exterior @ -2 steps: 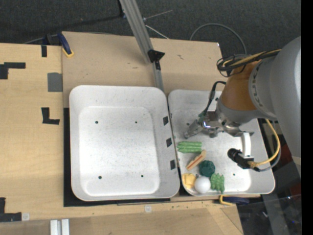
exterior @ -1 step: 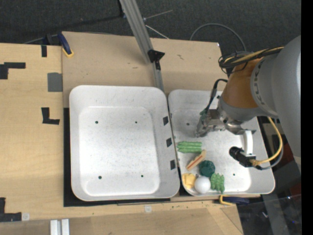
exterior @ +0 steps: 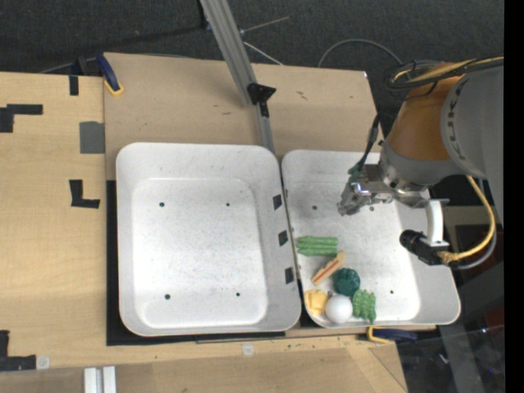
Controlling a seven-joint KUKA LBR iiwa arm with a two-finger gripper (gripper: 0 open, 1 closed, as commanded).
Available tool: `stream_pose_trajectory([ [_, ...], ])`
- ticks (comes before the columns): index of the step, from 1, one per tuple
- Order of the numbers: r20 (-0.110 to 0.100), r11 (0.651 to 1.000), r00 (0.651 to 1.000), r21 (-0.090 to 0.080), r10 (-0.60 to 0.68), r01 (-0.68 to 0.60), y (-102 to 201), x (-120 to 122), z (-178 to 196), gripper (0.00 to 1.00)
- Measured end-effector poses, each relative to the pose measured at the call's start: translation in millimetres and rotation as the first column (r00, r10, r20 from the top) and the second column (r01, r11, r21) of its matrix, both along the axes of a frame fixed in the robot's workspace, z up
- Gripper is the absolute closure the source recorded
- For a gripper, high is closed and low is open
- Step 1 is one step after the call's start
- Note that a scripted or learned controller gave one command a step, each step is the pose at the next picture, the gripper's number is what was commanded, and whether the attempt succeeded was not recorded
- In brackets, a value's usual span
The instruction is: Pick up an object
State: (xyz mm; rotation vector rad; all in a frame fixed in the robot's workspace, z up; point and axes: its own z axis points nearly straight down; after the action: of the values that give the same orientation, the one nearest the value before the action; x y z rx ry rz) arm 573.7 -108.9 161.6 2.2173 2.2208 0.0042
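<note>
My gripper point(exterior: 354, 202) hangs over the middle of the right bin point(exterior: 409, 301), with bare bin floor under it. The objects lie below and to the left of it, near the bin's front left corner: a light green ridged piece point(exterior: 317, 245), an orange stick point(exterior: 328, 267), a dark green round object point(exterior: 346, 282), a small green bumpy piece point(exterior: 364, 305), a white ball point(exterior: 338, 308) and a yellow piece point(exterior: 315, 301). Nothing shows between the fingers.
The left bin point(exterior: 139, 170) sits beside the right one, with black clips along the shared edge. A grey metal pole point(exterior: 233, 47) slants down from the top to the bins' back edge. A black part with cable point(exterior: 422, 248) hangs from the arm at the right.
</note>
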Motion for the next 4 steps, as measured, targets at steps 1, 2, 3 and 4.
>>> stream_pose_trajectory([
  [1,0.0,1.0,1.0,0.0,0.001,-0.001,11.0,1.0,54.1,1.0],
  [2,0.0,1.0,1.0,0.0,0.0,0.0,11.3,2.1,100.6,1.0],
  [3,-0.006,1.0,1.0,0.001,0.004,-0.004,60.4,22.8,84.4,1.0],
  [4,-0.007,1.0,1.0,0.001,0.005,-0.005,113.5,33.9,67.4,1.0],
])
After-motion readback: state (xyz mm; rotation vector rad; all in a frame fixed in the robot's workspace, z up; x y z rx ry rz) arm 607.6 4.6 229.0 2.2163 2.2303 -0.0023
